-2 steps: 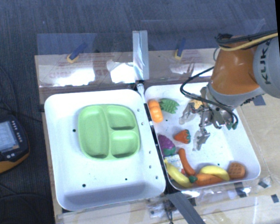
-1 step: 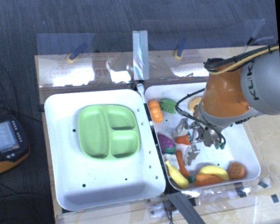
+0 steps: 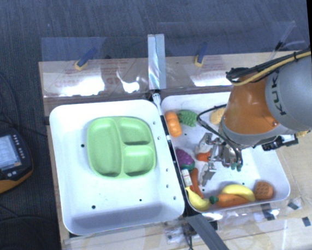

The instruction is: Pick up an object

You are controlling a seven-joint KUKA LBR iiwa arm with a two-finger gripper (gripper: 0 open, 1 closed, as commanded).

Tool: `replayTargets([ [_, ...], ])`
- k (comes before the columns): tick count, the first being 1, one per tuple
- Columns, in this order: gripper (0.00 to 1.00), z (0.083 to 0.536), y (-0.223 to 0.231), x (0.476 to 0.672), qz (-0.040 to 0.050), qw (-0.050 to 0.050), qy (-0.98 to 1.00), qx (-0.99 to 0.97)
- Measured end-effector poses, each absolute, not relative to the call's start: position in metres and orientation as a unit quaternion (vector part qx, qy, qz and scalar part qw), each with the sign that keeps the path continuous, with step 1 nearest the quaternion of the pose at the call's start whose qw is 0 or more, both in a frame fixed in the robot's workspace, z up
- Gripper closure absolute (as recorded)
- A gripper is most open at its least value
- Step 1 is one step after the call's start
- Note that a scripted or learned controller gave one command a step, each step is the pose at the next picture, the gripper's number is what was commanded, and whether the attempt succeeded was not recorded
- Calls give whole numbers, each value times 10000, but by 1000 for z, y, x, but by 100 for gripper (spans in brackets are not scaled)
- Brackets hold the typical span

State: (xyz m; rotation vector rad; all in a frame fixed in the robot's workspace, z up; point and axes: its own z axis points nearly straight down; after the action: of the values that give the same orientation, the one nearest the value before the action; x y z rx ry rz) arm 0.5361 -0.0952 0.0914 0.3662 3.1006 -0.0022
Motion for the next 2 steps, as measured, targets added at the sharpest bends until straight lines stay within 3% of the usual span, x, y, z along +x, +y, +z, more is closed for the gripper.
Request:
replayTargets([
  [1, 0, 91, -96, 536, -14, 76, 9857, 1682],
  [2, 0, 91, -105, 535, -35, 77, 9208, 3901],
])
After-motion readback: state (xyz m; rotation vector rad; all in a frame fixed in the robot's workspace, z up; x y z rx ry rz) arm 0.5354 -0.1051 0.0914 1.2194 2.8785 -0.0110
